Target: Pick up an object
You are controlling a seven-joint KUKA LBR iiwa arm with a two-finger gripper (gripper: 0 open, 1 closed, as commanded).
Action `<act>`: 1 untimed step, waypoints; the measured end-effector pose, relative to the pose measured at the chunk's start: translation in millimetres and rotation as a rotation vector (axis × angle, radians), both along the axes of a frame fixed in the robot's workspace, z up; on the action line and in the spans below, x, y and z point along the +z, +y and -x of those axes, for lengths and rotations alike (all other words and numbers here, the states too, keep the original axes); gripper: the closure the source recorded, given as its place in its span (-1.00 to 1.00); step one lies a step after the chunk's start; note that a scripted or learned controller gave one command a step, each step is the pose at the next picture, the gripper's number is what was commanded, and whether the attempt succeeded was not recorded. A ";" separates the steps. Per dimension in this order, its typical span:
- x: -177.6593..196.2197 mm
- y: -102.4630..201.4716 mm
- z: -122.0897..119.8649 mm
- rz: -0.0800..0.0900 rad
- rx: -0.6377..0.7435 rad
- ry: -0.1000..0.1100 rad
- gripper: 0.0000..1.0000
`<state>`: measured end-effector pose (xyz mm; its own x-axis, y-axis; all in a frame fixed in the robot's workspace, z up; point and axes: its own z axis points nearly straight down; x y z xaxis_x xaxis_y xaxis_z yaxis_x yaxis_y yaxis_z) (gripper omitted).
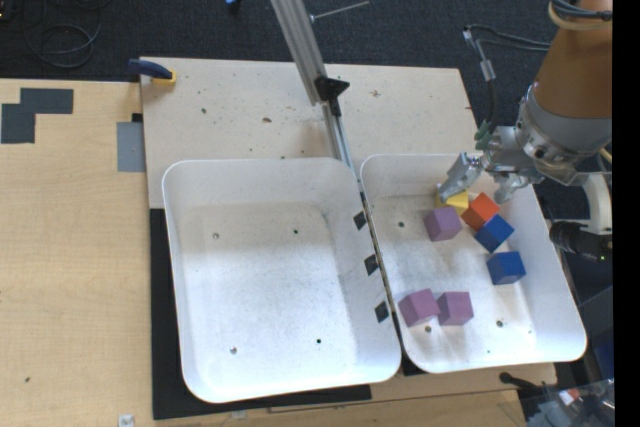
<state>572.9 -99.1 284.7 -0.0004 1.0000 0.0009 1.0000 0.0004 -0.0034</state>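
Note:
In the right bin [560, 335], several small blocks lie loose. A yellow block [457, 201], an orange block [481, 211], a purple block [442, 223] and a blue block [494, 233] cluster at the upper middle. Another blue block [506, 267] lies just below them. Two purple blocks [419, 306] [455, 307] sit side by side near the front. My gripper [478, 187] hangs open just above the yellow and orange blocks, with one finger [455, 179] to their left. Nothing is between the fingers.
The left bin [190, 215] adjoins the right bin along a shared rim with black clips [372, 264]. A slanted aluminium post [300, 35] rises behind the bins. The arm's grey and orange wrist [575, 85] looms over the right bin's back right corner.

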 end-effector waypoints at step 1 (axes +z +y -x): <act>0.1 -0.9 0.1 0.000 -0.003 -0.001 -1.00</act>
